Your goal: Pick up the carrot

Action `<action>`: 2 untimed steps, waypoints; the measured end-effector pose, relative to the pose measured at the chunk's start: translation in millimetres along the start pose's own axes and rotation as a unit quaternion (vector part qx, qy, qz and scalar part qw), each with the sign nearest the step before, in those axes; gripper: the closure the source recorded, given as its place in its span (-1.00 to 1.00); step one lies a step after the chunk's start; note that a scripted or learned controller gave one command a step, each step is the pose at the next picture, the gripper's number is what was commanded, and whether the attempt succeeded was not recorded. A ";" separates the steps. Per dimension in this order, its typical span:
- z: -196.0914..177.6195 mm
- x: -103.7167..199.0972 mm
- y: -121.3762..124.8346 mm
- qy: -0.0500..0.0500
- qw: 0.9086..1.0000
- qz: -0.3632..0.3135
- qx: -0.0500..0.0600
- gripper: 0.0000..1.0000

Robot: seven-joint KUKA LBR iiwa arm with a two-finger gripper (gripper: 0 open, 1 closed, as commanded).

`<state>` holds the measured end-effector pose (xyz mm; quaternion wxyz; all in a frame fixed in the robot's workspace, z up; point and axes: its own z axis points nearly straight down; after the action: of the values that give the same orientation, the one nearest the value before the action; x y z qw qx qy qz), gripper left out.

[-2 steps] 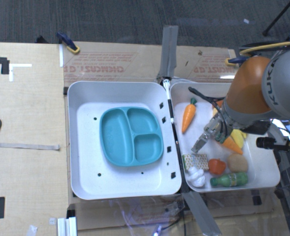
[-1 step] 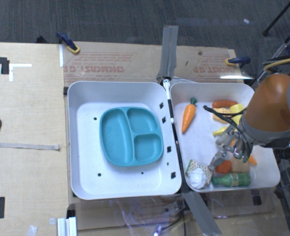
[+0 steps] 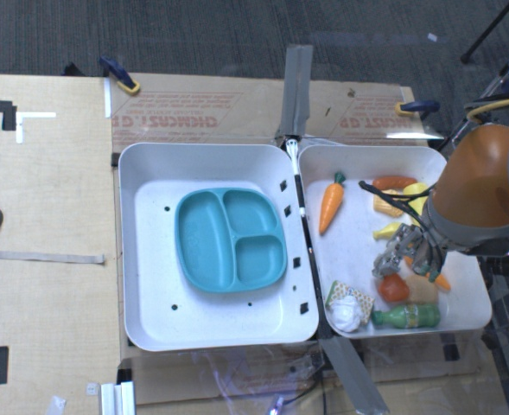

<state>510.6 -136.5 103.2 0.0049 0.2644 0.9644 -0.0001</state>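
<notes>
Orange-banded arm [image 3: 479,184] segments stand highest above the table [image 3: 47,232] and cover the right side of the right bin [image 3: 323,158]. The end effector [image 3: 403,258] hangs below them, inside that bin, with its metal linkage pointing down and to the left. Whether the fingers are wide or narrow cannot be told: they are small and mixed with the items beneath them. No item can be confirmed between the fingers.

Carrot [image 3: 330,204]: lies well to the upper left of the end effector, near the bin's left wall, green top pointing away toward the far rim. It is apart from the end effector, with bare bin floor between them.

Red tomato [image 3: 393,288]: just below the end effector, possibly touching it; contact cannot be confirmed.

Green bottle [image 3: 407,316]: further below, lying on its side along the near wall.

Wrapped packet [image 3: 348,305]: below and to the left, in the near left corner.

Yellow and red pieces [image 3: 392,195]: above the end effector, partly under the arm.

Left bin [image 3: 142,258]: far to the left, holding a blue divided plate [image 3: 232,239].
</notes>
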 end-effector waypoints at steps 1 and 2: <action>-9.9 -2.3 0.7 -0.003 1.000 -0.001 -0.001 1.00; -104.8 65.7 51.9 0.003 1.000 0.030 0.001 1.00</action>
<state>479.6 -58.1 207.5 0.0019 0.2933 0.9560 0.0002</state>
